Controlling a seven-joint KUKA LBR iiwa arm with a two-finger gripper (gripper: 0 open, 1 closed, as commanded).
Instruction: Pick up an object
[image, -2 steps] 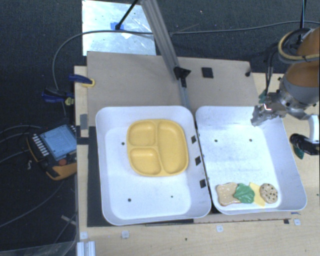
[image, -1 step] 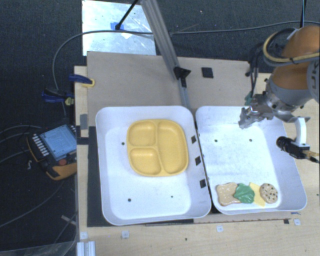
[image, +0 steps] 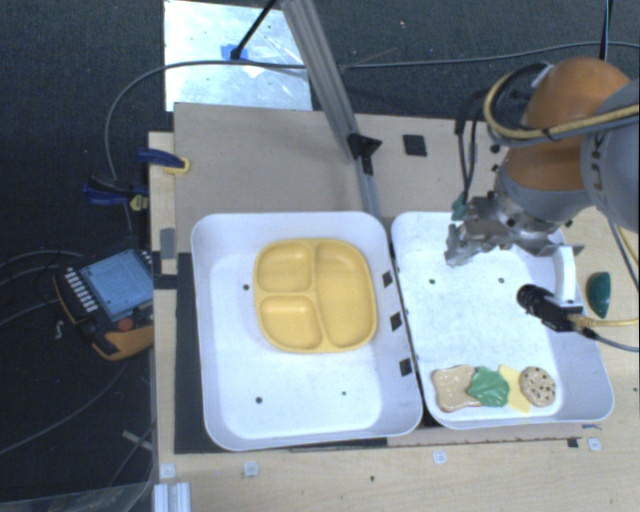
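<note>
1. The grey two-finger gripper hung over the right shallow white bin (upper part); its grip state could not be told.
2. The toast-shaped beige toy, green leaf-like piece and round brown cookie lay along that bin's near edge.
3. A yellow compartment plate sat in the left white bin.

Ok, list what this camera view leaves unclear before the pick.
- Gripper: its fingers sit under the wrist housing, too small and blurred to judge their spread.
- Green item: overlaps the toast piece and a yellow piece, hiding their edges.
- Cookie: too small to tell whether it touches the right bin wall.
- Arm: cut off by the right edge.
</note>
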